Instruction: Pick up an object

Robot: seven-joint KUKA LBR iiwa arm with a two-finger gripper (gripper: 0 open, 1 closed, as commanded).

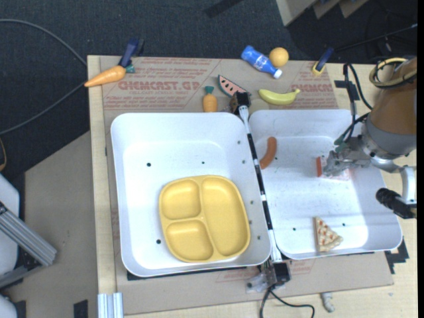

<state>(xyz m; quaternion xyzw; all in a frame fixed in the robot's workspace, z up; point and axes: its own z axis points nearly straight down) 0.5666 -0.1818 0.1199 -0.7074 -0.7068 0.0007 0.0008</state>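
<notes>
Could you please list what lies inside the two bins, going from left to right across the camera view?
Yellow divided plate → sausage → pizza slice; the tool sits near it in x, over a small reddish item I can't identify.

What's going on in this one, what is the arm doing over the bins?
The arm has its claw low in the right bin, right at a small red and pink object on the bin floor. Whether it has a grip on it cannot be told from this view. A sausage lies near the same bin's left wall and a pizza slice near its front edge. The left bin holds a yellow divided plate. A banana, a carrot and other toy foods sit on the board behind the bins.
</notes>
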